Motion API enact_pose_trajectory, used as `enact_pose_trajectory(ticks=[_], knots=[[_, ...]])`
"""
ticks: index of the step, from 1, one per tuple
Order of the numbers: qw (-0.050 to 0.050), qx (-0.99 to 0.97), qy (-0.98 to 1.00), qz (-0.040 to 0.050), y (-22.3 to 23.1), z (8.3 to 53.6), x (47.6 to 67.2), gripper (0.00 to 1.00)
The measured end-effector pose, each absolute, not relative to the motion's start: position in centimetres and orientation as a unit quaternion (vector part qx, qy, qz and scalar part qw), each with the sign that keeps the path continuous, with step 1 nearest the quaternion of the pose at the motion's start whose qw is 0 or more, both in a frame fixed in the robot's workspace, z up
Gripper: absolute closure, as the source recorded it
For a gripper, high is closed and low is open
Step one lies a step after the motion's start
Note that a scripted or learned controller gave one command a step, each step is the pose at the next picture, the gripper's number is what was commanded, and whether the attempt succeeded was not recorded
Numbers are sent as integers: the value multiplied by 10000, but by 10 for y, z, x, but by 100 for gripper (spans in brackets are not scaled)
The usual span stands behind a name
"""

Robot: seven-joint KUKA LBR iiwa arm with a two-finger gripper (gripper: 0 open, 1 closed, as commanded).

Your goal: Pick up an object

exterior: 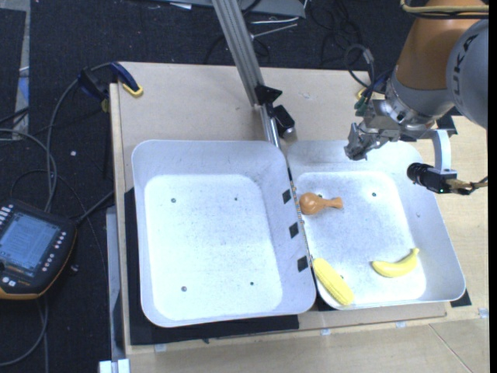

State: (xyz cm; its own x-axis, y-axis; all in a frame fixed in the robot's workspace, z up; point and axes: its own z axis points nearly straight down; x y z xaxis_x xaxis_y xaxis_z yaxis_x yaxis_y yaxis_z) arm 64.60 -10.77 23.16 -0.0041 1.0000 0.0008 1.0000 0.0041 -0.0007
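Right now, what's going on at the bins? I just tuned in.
The arm's gripper hangs over the far rim of the right bin, with nothing visible between its fingers. Three toy foods lie in that bin: a chicken drumstick near the divider, a corn cob at the near left corner, and a banana.

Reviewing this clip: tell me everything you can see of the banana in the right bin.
The banana is small, yellow and smooth, likely plastic, curved like a crescent with a darker tip at its upper right end. It lies flat on the floor of the right bin, near the front right corner. Nothing touches it: the corn cob lies apart to its left, and the gripper is above the bin's far edge.
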Motion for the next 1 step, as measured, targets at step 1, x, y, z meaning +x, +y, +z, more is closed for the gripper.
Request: enact_pose_trajectory(ticks=[1], knots=[[5, -7056, -7087, -3, -60, 224, 647, 100]])
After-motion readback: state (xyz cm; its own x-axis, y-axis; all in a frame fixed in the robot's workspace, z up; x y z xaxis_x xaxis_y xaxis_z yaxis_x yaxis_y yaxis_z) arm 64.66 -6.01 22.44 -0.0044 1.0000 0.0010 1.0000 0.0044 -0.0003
